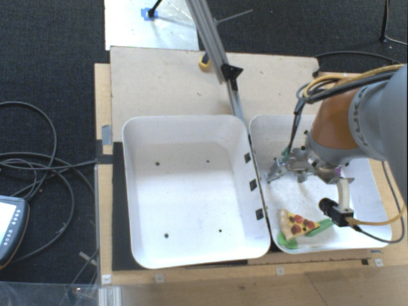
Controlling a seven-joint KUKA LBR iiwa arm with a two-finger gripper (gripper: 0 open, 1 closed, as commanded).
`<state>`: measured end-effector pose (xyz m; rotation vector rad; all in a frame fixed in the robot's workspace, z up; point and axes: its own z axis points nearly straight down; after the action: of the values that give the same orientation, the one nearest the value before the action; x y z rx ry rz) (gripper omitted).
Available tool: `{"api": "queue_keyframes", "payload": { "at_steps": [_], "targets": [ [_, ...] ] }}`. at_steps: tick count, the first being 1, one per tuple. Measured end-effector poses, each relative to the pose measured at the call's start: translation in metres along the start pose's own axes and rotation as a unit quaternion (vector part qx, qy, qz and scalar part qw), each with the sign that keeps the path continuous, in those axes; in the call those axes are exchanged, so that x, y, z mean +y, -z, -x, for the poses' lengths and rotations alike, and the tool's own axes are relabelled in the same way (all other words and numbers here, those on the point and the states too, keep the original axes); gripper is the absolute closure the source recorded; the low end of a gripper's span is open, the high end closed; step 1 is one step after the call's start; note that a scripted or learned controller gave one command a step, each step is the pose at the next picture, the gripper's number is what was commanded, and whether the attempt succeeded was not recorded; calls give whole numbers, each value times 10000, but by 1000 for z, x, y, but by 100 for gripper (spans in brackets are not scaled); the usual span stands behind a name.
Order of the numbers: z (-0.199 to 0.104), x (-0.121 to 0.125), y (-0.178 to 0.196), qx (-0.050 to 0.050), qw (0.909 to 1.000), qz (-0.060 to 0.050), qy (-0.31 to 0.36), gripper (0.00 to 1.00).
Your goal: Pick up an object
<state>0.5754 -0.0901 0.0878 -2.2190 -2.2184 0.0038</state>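
1. Right half of frame, inside the right-hand shallow white plastic bin (275, 131): grey arm's two-finger gripper (287, 173) hangs over the bin's middle, close to the wall shared with the left-hand shallow white plastic bin (185, 190).
2. Fingers look spread, with nothing between them, though the metal is small so this is not certain.
3. Task thing: a flat yellow toy pizza slice with red dots (298, 222) lies at the lower edge of the right bin. It sits below the gripper in the frame, near it but not touching.
4. A green strip (320, 227) pokes out on the slice's right side. Cannot tell if it is part of the slice or a separate thing.
5. Step in hand, as a judgement: the approach, with no grasp made yet.
6. To do it well, shift toward the lower edge of the frame until centred over the slice. Keep the fingers spread and turn them across its narrow width. Go down near the bin floor, since the slice is flat, then close.
7. Risk: the slice sits by the bin's lower rim, so a finger could catch the wall or just push the slice away.
8. The pale board tabletop (159, 81) carries both bins.
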Motion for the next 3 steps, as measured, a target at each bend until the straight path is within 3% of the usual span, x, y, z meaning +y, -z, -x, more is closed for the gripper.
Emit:
{"api": "queue_keyframes", "payload": {
  "at_steps": [1, 3],
  "targets": [
    [1, 2, 14, -4, 10000, 35, -6, 100],
    [16, 2, 107, -13, 10000, 54, 0, 100]
  ]
}}
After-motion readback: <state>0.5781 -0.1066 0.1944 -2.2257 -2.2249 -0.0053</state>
